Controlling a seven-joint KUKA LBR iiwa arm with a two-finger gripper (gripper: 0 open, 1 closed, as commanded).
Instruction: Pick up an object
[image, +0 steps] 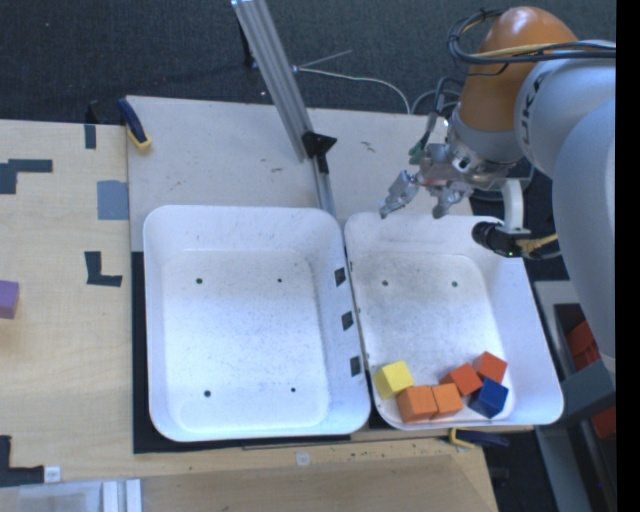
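Note:
Several small blocks lie clustered at the near edge of the right bin (520, 300): a yellow block (394, 377), an orange block (417, 402) beside another orange block (446, 398), two red-orange blocks (466, 379) (491, 366), and a blue block (489, 398). My gripper (420, 202) hangs over the far rim of the right bin, well away from the blocks. Its two fingers are spread apart and open, with nothing between them.
The left bin (165, 300) stands beside the right one. A slanted metal rail (285, 85) crosses behind the bins. A purple block (8, 298) sits on the bench at far left, and a blue-and-yellow clamp (134, 125) lies at the back left.

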